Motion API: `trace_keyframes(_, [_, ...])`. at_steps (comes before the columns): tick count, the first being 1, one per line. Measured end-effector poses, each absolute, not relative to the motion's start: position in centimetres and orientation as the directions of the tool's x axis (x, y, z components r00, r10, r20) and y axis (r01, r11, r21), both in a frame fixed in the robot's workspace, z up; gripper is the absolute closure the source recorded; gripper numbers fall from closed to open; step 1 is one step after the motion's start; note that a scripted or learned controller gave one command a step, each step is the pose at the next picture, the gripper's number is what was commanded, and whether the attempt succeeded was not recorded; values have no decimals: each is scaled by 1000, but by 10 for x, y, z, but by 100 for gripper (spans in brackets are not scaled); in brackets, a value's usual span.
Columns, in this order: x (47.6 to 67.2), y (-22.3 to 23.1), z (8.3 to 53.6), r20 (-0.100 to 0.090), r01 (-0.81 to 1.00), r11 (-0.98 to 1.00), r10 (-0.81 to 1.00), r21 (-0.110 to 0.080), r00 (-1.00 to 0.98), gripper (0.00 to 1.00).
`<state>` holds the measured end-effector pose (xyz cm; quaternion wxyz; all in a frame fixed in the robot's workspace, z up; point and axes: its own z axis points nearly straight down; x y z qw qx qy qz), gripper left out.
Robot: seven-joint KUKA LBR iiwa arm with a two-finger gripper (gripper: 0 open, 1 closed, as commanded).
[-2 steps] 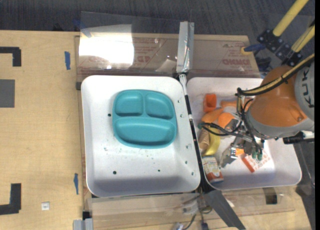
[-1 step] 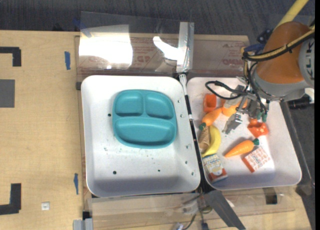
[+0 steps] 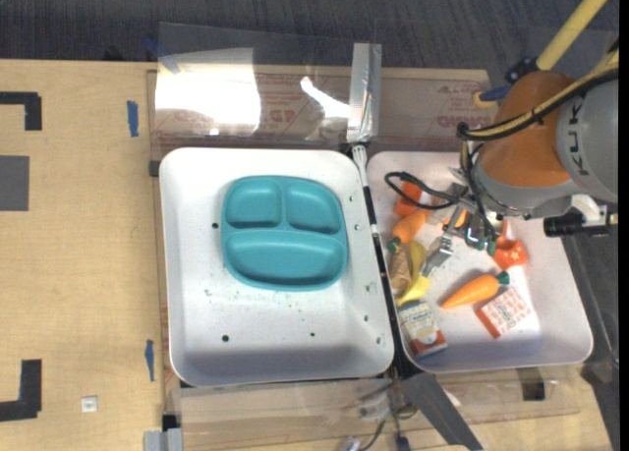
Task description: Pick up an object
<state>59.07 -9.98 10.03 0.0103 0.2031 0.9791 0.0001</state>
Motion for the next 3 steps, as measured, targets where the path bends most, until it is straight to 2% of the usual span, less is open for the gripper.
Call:
trace_keyframes(1, [560, -113, 89, -13, 370, 929, 370, 1, -929, 0])
trace_keyframes(2, [512, -110, 90, -14, 443, 897, 443, 3, -897, 0])
trace_keyframes(3, [516, -110, 103, -29, 441, 898, 441, 7, -897, 100])
